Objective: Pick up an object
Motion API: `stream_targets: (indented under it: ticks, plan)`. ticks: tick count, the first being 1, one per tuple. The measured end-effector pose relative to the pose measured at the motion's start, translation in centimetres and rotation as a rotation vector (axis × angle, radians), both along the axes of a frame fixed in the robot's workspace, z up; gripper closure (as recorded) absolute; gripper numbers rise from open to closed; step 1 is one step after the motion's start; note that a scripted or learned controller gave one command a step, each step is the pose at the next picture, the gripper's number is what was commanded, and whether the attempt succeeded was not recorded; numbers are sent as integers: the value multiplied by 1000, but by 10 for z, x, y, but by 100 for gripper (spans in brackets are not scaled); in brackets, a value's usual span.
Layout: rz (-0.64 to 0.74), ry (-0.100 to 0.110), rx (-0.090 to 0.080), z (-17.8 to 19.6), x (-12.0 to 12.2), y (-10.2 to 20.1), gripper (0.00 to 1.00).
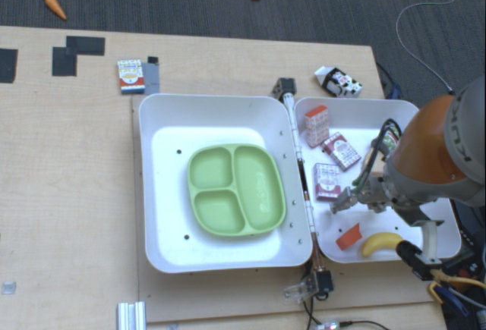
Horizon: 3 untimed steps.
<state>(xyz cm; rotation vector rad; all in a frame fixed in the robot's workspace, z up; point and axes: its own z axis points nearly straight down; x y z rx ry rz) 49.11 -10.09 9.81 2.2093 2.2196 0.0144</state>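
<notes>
The right bin (395,110) holds three small red-and-white cartons: one upright at the back (317,124), one lying tilted (341,151), and one nearer the middle (326,181). An orange-red block (348,237) and a yellow banana (380,243) lie near the bin's front wall. My gripper (347,200) hangs low over the bin, just right of and in front of the middle carton and above the orange-red block. The arm's orange band (429,146) covers the bin's right half. I see nothing held in the gripper.
The left bin (163,192) holds a green divided plate (236,190). On the bench behind the bins lie a black-and-white toy (339,82) and another small carton (131,76). Small toys lie on the dark floor beyond. Cables trail at the front right.
</notes>
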Motion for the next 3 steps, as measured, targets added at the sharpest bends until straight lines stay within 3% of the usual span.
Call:
stream_targets:
  ticks: [1,2,3]
  plan:
    - [-3,4,-4,-11,-2,12,0]
    - [1,-2,-4,0,0,13,100]
    - [1,-2,-3,0,0,13,0]
